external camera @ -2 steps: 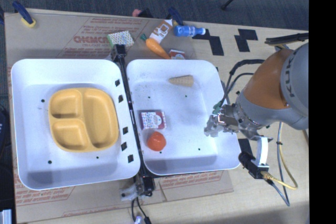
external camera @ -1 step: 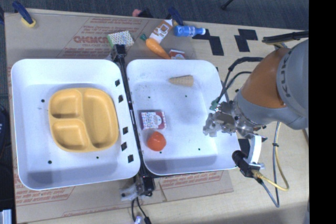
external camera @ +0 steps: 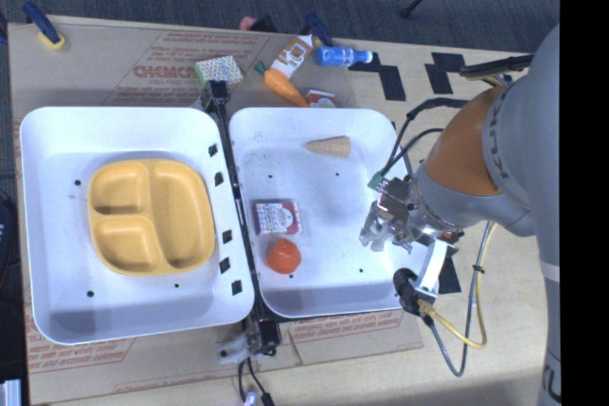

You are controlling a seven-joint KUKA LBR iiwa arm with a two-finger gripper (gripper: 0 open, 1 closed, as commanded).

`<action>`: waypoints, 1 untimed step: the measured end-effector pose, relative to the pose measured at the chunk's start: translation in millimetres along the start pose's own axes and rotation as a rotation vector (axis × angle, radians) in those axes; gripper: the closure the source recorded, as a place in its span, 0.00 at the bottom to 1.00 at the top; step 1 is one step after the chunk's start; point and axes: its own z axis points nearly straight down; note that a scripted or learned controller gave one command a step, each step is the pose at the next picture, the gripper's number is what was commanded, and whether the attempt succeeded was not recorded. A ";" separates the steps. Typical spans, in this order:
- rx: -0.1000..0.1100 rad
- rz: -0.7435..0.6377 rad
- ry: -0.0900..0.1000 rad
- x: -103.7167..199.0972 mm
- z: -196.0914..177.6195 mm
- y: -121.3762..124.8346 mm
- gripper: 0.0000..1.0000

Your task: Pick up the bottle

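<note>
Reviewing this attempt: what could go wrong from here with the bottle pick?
The blue bottle lies on the bench beyond the right bin, while the gripper sits low by that bin's right wall, so it may clip the wall. The carrot and carton lie beside the bottle and could be grabbed instead.

A tray (external camera: 150, 214) lies in the left bin (external camera: 38, 204); a packet (external camera: 276, 217) and ball (external camera: 283, 256) in the right bin (external camera: 314, 290).

KUKA arm reaches in from the right | grey upper links, orange band above the wrist | wrist bent down and leftward | gripper (external camera: 373, 233) low at the arm's left end, cabling looped beneath
</note>
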 end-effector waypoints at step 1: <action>0.006 0.279 0.001 16.9 16.5 -10.8 1.00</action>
